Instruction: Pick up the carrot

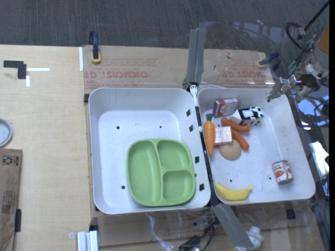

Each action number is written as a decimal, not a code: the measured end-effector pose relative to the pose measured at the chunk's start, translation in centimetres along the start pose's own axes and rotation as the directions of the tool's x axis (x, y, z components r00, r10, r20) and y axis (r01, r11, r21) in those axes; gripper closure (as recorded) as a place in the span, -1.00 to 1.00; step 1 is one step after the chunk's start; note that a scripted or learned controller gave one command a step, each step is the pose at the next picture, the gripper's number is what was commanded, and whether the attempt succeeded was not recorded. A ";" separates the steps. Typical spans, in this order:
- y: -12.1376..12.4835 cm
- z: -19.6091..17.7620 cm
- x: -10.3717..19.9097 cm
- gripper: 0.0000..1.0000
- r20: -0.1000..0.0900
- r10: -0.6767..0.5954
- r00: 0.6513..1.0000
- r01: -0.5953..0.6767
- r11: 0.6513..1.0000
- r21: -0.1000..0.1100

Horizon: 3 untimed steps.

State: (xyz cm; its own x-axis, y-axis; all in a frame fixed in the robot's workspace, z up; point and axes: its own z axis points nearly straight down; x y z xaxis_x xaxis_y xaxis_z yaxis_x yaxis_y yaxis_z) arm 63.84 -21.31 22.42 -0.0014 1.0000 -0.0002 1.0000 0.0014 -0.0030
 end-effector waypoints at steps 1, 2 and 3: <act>-0.6 9.5 5.1 -1.00 0.000 0.119 0.993 -0.119 0.993 -0.001; 0.2 3.2 2.9 -1.00 0.002 -0.031 1.000 0.031 1.000 -0.004; -3.3 7.0 9.1 -1.00 0.000 0.279 0.960 -0.279 0.960 0.002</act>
